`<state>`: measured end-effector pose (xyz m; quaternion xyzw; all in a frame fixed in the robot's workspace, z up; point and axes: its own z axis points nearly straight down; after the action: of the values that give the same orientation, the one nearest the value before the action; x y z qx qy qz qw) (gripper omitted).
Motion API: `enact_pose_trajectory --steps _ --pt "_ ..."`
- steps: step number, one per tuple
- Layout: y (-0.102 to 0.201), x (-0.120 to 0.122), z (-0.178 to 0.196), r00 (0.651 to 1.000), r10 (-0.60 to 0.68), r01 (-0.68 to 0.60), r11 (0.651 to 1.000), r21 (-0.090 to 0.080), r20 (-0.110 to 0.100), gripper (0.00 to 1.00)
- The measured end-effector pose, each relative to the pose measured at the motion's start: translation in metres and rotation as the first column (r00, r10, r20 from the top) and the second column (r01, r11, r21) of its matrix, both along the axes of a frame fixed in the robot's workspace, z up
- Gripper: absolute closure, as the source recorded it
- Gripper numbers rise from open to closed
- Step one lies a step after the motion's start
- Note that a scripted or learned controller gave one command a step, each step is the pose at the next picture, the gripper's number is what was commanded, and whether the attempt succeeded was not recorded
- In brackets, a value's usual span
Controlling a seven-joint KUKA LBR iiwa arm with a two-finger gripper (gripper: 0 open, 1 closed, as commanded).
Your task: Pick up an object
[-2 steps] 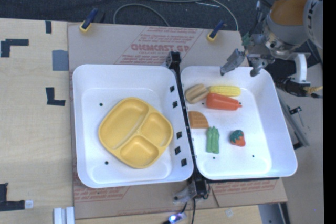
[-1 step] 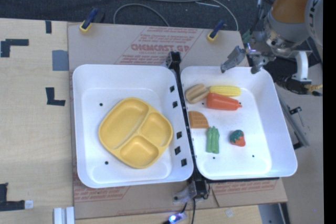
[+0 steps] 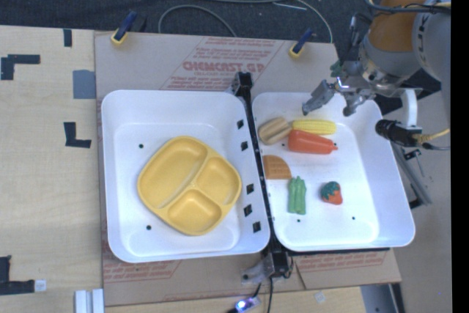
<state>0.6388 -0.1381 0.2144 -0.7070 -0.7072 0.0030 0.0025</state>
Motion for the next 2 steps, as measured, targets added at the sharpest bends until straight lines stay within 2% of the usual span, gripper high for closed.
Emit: enact_pose_trajectory --steps 2 --pt "-0.006 -0.005 -0.098 1.000 0.001 -0.001 1.000 0.000 0.000 0.00"
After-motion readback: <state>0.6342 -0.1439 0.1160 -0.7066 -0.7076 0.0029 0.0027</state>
